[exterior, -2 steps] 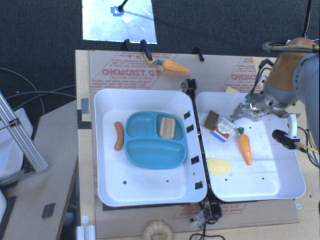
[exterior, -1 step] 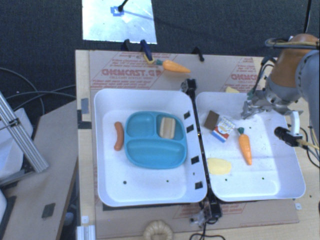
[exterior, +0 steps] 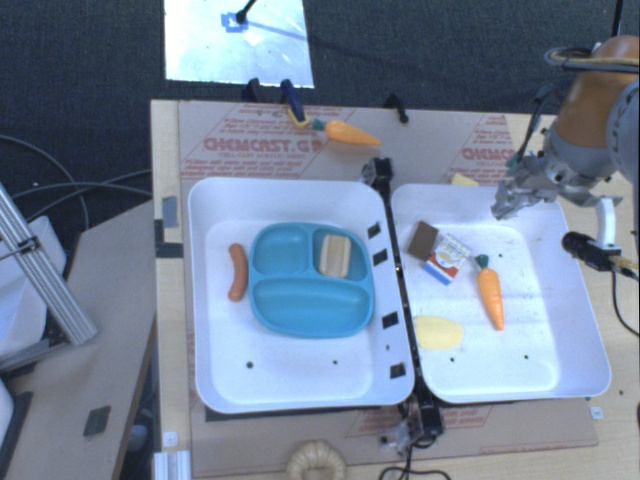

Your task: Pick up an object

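Where tool point(exterior: 506, 206) hovers, carrot point(exterior: 489, 297) below-left.

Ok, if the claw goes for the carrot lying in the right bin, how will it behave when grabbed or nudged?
The carrot looks like a smooth moulded toy, so probably stiff and light. Its tapered, rounded body lies flat on the right bin floor, so a nudge may roll or pivot it. The glossy surface could slip from the claw near the narrow tip; the thicker end seems safer.

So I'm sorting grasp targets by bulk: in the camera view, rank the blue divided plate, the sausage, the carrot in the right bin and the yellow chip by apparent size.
1. Blue divided plate, by far.
2-4. Carrot, sausage and yellow chip look too alike to rank.
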Action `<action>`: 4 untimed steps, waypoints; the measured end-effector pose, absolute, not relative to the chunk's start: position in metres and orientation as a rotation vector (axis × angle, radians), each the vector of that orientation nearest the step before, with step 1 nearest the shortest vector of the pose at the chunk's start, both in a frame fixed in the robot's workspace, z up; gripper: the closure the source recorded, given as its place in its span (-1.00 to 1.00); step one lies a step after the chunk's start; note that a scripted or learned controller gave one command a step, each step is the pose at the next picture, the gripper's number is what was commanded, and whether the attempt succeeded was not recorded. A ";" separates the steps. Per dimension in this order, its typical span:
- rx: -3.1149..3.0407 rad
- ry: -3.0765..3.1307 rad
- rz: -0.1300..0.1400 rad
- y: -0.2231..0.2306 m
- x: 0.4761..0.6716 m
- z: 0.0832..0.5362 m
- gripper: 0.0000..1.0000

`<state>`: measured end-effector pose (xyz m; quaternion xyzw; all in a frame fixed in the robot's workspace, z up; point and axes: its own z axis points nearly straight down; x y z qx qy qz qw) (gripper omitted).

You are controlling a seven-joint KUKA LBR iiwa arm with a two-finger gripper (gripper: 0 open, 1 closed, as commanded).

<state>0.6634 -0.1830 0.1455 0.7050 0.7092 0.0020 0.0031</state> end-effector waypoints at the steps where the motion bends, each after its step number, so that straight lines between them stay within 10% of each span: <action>1: 2.212 2.221 0.006 -0.193 0.669 0.201 1.00; 4: 2.212 2.232 0.002 -0.086 0.626 0.221 1.00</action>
